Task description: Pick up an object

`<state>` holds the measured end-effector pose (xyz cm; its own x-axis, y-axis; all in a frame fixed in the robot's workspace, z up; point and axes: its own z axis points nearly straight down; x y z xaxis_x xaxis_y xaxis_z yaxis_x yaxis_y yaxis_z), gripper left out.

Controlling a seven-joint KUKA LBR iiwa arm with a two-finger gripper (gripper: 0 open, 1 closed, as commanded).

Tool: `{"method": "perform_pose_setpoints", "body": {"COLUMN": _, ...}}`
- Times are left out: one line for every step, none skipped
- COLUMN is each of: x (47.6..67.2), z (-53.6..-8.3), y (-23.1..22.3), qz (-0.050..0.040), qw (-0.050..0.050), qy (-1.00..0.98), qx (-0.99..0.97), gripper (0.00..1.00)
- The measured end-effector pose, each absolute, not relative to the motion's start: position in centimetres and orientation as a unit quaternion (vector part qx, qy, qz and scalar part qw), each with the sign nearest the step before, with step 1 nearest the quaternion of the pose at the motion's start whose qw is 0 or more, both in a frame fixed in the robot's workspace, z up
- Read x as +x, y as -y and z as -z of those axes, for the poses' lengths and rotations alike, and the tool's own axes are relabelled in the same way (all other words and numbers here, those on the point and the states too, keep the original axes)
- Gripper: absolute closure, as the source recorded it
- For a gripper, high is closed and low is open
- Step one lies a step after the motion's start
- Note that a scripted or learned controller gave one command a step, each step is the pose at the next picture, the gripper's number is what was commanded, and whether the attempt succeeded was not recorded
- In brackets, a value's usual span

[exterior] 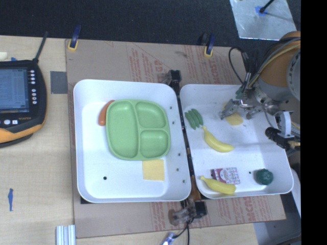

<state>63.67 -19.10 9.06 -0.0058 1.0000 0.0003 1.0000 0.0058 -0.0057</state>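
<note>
My gripper [238, 111] hangs over the back of the right bin [276, 188], fingers spread open. A small pale yellow piece [234, 120] lies on the bin floor just below and between the fingertips; it is not lifted. Also in this bin are a green pod [194, 118], a yellow banana [218, 141], a second banana [218, 186] at the front wall, a small printed packet [226, 174] and a dark green round item [264, 176].
The left bin [89, 182] holds a green divided plate [138, 129], an orange item [103, 113] tucked at the plate's left edge, and a yellow square slice [154, 170]. A handheld control pendant [18, 98] lies at the far left of the bench. Cables hang by the arm at right.
</note>
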Motion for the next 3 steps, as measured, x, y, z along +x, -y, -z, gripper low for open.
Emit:
{"method": "perform_pose_setpoints", "body": {"x": 65.7, "z": -9.2, "y": 21.1, "qz": -0.0006, "qw": 0.001, "qy": 0.709, "qx": -0.705, "gripper": 0.00}}
{"method": "perform_pose_setpoints", "body": {"x": 65.6, "z": -9.2, "y": 18.8, "qz": -0.0009, "qw": 0.002, "qy": 0.709, "qx": -0.706, "gripper": 0.00}}
{"method": "perform_pose_setpoints", "body": {"x": 65.6, "z": -10.3, "y": 18.9, "qz": -0.0016, "qw": 0.002, "qy": 0.710, "qx": -0.705, "gripper": 1.00}}
